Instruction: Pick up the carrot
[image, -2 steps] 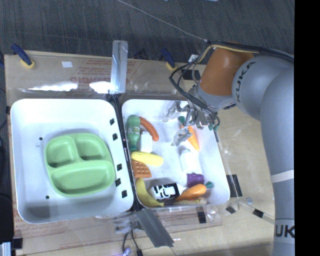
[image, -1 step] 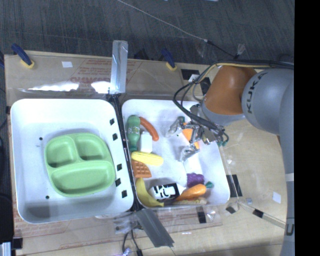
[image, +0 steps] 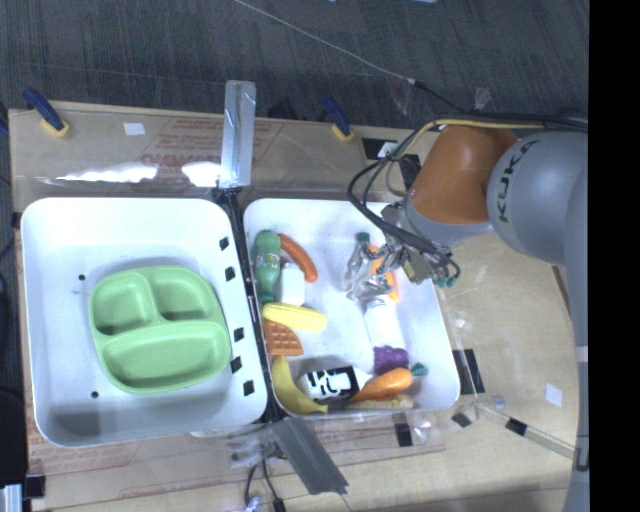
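While the gripper (image: 372, 272) hangs over the right bin (image: 440, 330), I cannot tell its state. Smooth, tapered orange carrot (image: 385, 384) with a green tip lies below it by the near wall, touching knobbly purple grapes (image: 390, 357).

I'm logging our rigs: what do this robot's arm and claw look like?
The arm is rounded grey metal with an orange band above the wrist and dark lettering on the grey. Black cables loop beside it. The claw is small, silvery metal.
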